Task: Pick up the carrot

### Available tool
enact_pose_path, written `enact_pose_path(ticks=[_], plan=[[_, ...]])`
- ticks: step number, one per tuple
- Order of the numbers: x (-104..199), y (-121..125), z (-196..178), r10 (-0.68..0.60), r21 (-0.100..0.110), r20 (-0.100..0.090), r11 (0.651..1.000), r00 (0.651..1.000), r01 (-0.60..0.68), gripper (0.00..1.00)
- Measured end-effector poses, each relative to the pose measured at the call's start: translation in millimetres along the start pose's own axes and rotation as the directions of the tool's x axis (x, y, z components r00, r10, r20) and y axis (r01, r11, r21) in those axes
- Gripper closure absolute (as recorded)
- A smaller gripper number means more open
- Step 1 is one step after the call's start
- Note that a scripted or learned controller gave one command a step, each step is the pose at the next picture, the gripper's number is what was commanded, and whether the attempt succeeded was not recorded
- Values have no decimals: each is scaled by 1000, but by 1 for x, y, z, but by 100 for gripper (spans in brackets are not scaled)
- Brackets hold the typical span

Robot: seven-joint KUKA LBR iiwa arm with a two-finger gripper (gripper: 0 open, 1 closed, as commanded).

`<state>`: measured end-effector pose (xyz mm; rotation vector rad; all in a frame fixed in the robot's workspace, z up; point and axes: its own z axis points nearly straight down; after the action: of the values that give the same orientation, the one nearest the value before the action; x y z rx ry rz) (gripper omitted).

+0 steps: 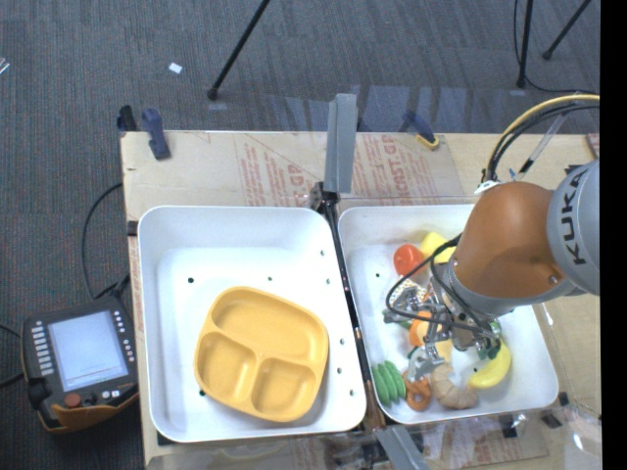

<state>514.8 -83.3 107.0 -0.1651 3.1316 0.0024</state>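
One fixed cam above bench [245, 164], looking down at slant on both bins [157, 262]; mid distance.

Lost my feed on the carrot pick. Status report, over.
Pincer low in right bin, finger state unreadable. Carrot under the wrist, mostly hidden, grasp not confirmed. Green pods and banana crowd close.

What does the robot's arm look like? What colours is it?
The arm is grey, with a big rounded orange band above the wrist. Dark letters "KU" are printed on the grey part. Yellow and black cables loop up behind it. Below the orange band sits a metal gripper with thin black wires curling around it.
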Motion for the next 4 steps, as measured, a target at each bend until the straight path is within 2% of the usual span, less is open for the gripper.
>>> enact_pose_path(ticks=[1,2,3,4], plan=[[-2,1,-10,-6,0,3,1000,1000,6,100],[-1,2,-9,-7,-1,2,1000,1000,7,0],[-14,-7,15,427,1,6,904,904,-427,0],[-16,-6,5,421,0,10,907,907,-421,100]])
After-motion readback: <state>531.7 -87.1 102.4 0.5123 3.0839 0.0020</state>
